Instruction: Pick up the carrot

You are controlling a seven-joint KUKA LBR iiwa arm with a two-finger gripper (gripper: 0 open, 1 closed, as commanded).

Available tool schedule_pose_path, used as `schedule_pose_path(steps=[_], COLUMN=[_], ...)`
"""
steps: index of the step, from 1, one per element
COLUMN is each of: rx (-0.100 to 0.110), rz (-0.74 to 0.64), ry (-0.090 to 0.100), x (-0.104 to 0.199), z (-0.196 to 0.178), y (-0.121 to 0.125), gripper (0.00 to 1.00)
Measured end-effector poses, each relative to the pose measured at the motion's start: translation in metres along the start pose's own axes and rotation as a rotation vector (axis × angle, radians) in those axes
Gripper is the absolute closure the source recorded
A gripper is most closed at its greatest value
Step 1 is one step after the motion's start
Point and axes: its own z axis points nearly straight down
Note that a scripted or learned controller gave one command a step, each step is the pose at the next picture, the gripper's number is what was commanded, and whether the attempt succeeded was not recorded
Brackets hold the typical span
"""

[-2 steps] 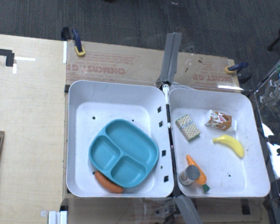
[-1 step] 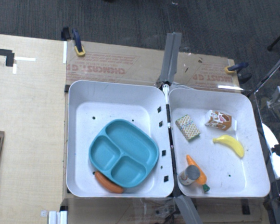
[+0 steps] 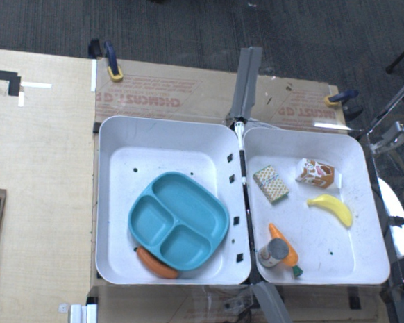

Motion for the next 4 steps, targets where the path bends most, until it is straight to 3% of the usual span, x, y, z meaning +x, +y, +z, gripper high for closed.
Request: schedule_pose_path(steps=[1, 2, 3, 4], rx=[0.002, 0.001, 0.0, -0.001], rz=[-0.08, -0.172, -0.186, -0.181], ry=[0.002, 0.003, 0.003, 0.002], x=[0.015, 0.056, 0.105, 0.104], z=[0.091, 0.191, 0.256, 0.248], y=[-0.049, -0.083, -0.08, -0.08], gripper=[0.0, 0.0, 0.0, 1.0])
